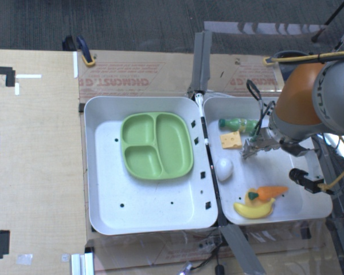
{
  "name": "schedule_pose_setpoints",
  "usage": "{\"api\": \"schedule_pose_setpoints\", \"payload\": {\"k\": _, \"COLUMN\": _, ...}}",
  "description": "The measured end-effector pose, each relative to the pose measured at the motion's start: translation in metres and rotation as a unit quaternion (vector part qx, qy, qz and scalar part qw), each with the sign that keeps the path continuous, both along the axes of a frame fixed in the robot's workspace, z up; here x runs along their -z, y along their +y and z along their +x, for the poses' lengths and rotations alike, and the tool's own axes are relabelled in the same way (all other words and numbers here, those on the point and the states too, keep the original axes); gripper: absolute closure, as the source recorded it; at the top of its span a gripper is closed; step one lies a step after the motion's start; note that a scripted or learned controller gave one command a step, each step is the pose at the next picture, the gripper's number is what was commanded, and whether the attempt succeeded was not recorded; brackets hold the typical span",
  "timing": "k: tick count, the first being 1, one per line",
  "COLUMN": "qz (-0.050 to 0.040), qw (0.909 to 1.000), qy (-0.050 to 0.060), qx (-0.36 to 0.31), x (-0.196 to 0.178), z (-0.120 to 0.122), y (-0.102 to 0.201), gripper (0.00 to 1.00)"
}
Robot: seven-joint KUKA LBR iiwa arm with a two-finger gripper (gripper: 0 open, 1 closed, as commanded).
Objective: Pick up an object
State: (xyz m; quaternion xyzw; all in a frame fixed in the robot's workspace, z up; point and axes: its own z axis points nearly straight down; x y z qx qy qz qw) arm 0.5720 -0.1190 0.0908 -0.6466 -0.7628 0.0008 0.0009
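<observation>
- Step in hand: the approach. The hand [251, 148] hangs low in the right bin [315, 211], just beside the cheese wedge [231, 140].
- Whether its grip is open cannot be told; nothing visibly held.
- Next: centre over the cheese wedge, descend, close.

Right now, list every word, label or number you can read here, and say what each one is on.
Red print on the cardboard sheet behind the bins: upside down and mirrored, too blurred to read for certain.
The green plate, cheese, egg, carrot and banana: no text.
</observation>
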Motion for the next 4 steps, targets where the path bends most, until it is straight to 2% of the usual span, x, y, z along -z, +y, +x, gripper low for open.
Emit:
{"api": "schedule_pose_setpoints", "payload": {"k": 1, "qz": -0.0012, "qw": 0.9987, "qy": 0.011, "qx": 0.049, "x": -0.016, "z": 0.079, "y": 0.018, "gripper": 1.0}}
{"api": "schedule_pose_setpoints", "payload": {"k": 2, "qz": 0.0014, "qw": 0.9987, "qy": 0.013, "qx": 0.049, "x": -0.014, "z": 0.079, "y": 0.021, "gripper": 0.0}}
{"api": "schedule_pose_setpoints", "payload": {"k": 3, "qz": -0.0002, "qw": 1.0, "qy": 0.001, "qx": 0.007, "x": 0.001, "z": 0.055, "y": 0.022, "gripper": 0.0}}
{"api": "schedule_pose_setpoints", "payload": {"k": 4, "qz": -0.0006, "qw": 1.0, "qy": 0.001, "qx": 0.008, "x": -0.008, "z": 0.055, "y": 0.02, "gripper": 1.0}}
